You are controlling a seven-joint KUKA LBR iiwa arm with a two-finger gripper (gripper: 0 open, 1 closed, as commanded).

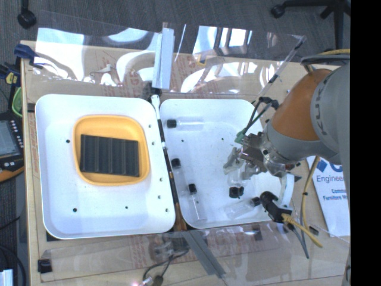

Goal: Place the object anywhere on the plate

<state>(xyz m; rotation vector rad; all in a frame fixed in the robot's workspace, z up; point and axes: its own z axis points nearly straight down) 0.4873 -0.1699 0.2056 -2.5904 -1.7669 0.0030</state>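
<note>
Bins were set side by side on the bench [89, 76] — two of them, both white and shallow. The left bin [53, 159] held a yellow plate [110, 128] with rounded corners. A dark ribbed block [110, 155] was seen lying flat on the middle of that plate.

The right bin [202, 115] held clear things that were hard to make out. A clear tube with a black cap [184, 124] lay near the top of this bin. Another black cap [175, 162] was seen by the left wall, and a thin clear tube with a black cap [194, 200] lay lower down. A small black piece [236, 191] lay near the bottom, just below the gripper.

The grey arm [321, 118] with its orange band was reached in from the right. The gripper [241, 162] was held low over the right bin, near its right side. It could not be told if the gripper was spread or pressed together — the metal parts and the clear things were mixed up there. It could not be told which thing was the one to be moved, and nothing was clearly seen in the gripper.

A white paper with blue words [333, 186] lay at the right of the bench.
</note>
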